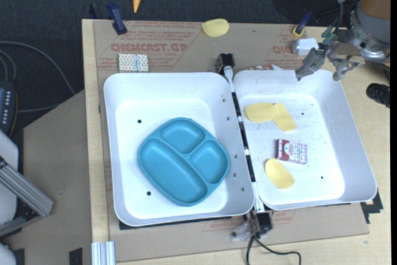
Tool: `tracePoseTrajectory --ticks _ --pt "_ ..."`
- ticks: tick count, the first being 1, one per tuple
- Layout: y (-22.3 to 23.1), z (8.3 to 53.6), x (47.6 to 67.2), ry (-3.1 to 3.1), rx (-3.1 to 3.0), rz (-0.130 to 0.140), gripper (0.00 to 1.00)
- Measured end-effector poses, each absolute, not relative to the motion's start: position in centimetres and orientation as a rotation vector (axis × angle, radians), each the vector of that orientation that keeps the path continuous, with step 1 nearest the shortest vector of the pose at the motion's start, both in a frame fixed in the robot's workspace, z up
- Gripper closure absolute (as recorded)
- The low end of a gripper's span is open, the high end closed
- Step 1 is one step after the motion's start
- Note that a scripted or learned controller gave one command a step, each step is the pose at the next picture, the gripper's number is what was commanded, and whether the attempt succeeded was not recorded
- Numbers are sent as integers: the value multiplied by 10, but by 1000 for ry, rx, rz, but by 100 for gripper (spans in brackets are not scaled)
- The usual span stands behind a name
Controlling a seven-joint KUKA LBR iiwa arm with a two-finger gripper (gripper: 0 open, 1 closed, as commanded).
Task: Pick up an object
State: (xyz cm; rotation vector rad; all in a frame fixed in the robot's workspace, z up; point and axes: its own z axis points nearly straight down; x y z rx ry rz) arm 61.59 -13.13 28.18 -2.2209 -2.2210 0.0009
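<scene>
My gripper (322,73) hangs open over the back right corner of the right bin (338,127), with nothing between its two dark fingers. Below it in that bin lie two overlapping yellow chips (270,113), a small red-and-white packet (291,151) and another yellow chip (280,174). All of them sit well to the front-left of the gripper.
The left bin (124,108) holds a blue divided plate (183,160). On the bench behind the bins lie a yellow chip (216,27), a patterned square packet (133,62), a blue clip (116,18) and a small orange carrot (137,0).
</scene>
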Motion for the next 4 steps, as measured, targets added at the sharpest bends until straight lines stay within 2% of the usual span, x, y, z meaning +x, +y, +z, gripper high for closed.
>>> tracePoseTrajectory --ticks 1,2,3,4 --pt "-123 188 601 -2220 -2222 0 0" --pt "-104 94 595 -2220 -2220 2 0" --pt "-97 84 541 -2219 -2221 2 0" --pt "-92 84 506 -2219 -2221 1 0"
